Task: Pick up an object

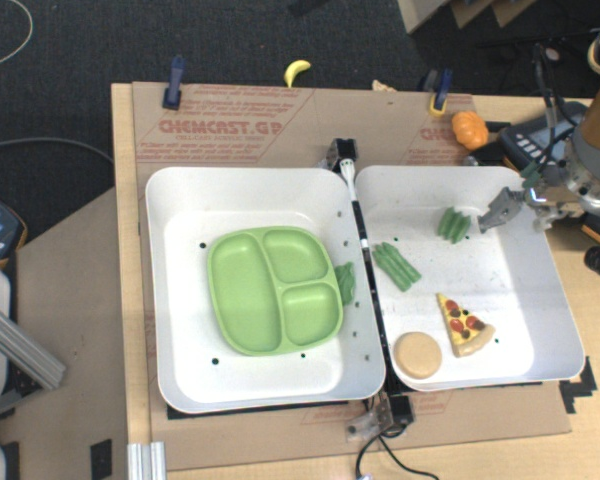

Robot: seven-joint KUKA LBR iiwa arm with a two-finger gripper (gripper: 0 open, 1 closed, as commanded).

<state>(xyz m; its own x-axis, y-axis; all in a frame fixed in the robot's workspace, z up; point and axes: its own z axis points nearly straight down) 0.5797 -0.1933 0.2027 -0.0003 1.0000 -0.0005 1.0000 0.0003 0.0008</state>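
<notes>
Jaws first: from my seat I cannot tell whether they are parted or closed, since the gripper point(502, 208) reads as a small grey wedge at the upper right of the right bin point(540, 298), and I see nothing held in it. It sits just beside a short green piece point(454, 225), its tip close to that piece's right end; whether it touches I cannot say.

I judge this to be the approach step, with the grasp not yet made. The next move, as I read it, calls for settling squarely over the green piece and closing across its narrow width, because it is small and ridged and could slide on the smooth white plastic.

Other candidates lie in the same bin: a longer green ribbed piece point(395, 266) near the left wall, a toy pizza slice point(464, 324) with red spots and a tan crust, and a flat round tan biscuit point(417, 354) near the front.

In the left bin point(170, 268) rests a glossy green divided plate point(274, 289) with three shallow sections. Both bins stand on a brown board laid over the bench point(250, 128).
</notes>
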